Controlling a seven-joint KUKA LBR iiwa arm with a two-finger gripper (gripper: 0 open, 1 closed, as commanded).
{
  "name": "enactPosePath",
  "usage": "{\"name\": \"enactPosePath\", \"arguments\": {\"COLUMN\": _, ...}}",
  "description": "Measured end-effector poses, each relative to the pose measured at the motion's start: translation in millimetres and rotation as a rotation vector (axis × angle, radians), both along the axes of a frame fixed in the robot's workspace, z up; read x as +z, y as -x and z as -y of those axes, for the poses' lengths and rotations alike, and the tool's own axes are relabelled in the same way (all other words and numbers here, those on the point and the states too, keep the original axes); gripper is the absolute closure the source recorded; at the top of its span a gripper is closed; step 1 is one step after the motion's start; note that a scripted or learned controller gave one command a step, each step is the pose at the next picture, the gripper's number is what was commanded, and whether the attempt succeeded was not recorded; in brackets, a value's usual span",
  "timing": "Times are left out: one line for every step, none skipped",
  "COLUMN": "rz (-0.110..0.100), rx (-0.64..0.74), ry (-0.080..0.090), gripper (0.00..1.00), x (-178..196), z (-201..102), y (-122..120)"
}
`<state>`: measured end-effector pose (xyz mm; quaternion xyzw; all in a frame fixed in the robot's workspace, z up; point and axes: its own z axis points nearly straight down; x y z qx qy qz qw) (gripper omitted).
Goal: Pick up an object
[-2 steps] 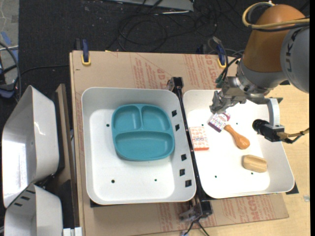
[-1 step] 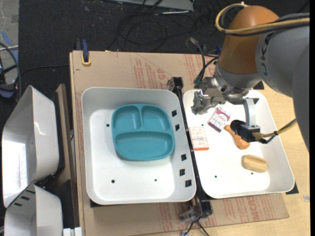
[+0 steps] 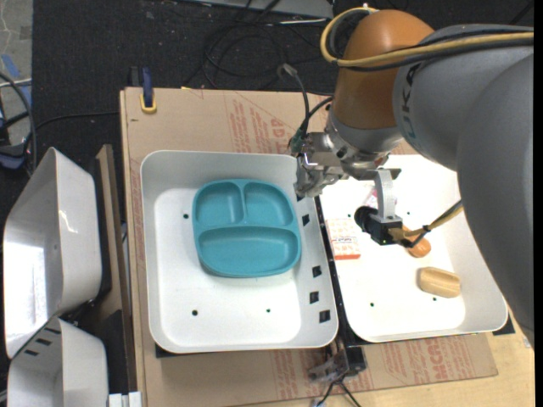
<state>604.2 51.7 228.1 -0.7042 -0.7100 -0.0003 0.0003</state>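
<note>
The gripper hangs over the rim where the two bins meet, and whether it is open or closed cannot be told. Just left lies a teal plate in the left bin. A printed card, an orange piece and a tan block lie in the right bin, with bare floor around them.

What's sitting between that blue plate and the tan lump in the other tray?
In the camera view, a small red-and-white card lies between the blue plate and the tan lump, just inside the right bin.

A teal divided plate lies in the left bin.
</note>
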Motion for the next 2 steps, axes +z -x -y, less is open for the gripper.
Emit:
{"name": "enactPosePath", "arguments": {"rz": 0.002, "rx": -0.001, "ry": 0.000, "gripper": 1.00, "x": 2.0, "z": -45.2, "y": -1.4}}
{"name": "enactPosePath", "arguments": {"rz": 0.000, "rx": -0.005, "ry": 0.001, "gripper": 0.00, "x": 1.9, "z": -42.2, "y": -1.4}}
